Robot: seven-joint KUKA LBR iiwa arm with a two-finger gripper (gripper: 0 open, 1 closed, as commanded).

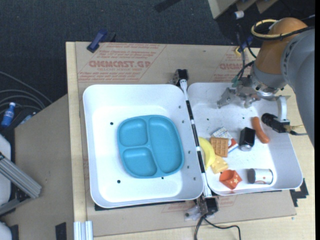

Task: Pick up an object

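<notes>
Jaws hover over right bin, state unreadable; orange sausage and other items lie untouched. Pick pending.

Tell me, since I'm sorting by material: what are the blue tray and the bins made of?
The blue tray looks like moulded plastic, matte, with three smooth compartments. The bins look like thin white plastic, slightly glossy, with rounded formed corners; I can't be sure.

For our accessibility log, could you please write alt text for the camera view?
A grey-and-orange arm's gripper hangs over the back of the right bin, which holds a hot dog, a waffle and other small toys. The left bin holds a blue divided plate.
</notes>
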